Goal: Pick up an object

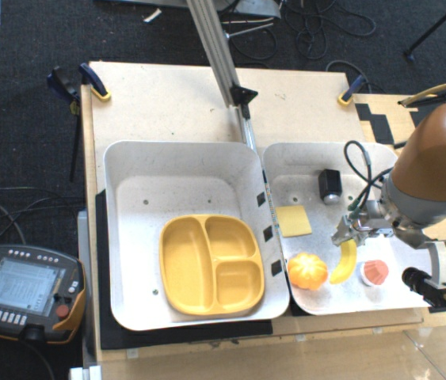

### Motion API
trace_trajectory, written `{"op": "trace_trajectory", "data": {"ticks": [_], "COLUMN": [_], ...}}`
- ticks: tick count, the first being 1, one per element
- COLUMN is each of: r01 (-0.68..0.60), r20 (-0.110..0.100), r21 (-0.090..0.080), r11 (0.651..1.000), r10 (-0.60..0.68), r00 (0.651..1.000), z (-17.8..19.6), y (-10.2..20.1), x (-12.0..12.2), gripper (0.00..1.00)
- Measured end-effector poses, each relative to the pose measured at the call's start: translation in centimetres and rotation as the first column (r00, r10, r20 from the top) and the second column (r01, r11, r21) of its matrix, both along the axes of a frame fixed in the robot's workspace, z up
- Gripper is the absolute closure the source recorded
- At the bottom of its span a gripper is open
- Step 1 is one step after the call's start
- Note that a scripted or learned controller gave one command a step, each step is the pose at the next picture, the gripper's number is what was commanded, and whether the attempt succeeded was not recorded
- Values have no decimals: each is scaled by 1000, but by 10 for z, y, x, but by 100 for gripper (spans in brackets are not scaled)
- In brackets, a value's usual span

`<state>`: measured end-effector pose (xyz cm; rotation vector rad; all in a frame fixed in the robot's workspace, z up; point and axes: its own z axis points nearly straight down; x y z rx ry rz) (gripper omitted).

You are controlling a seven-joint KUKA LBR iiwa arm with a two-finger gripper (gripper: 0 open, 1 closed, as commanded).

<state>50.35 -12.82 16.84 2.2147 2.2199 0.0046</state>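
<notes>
A curved, smooth yellow banana (pixel 344 265) lies in the right bin (pixel 286 165), between a dimpled orange (pixel 307 271) and a small pink-red piece (pixel 375 272). The gripper (pixel 355 231) sits at its upper end — whether it is closed on the fruit, I cannot tell. The left bin (pixel 127 172) holds a glossy three-compartment yellow tray (pixel 211 264).

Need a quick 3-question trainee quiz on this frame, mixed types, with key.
1. True or false: the yellow divided tray lies in the left bin.
2. Which thing lies nearest the pincer? A) banana B) black cylinder C) yellow sponge
3. Fill in: the orange lies in the ___ bin.

Key: 1 true; 2 A; 3 right.
</notes>
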Motion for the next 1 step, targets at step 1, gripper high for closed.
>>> {"op": "trace_trajectory", "data": {"ticks": [1], "r01": [-1], "r20": [0], "r21": [0], "r11": [1000], "r10": [1], "r00": [1000], "z": [58], "y": [3], "x": [-7], "gripper": [100]}}
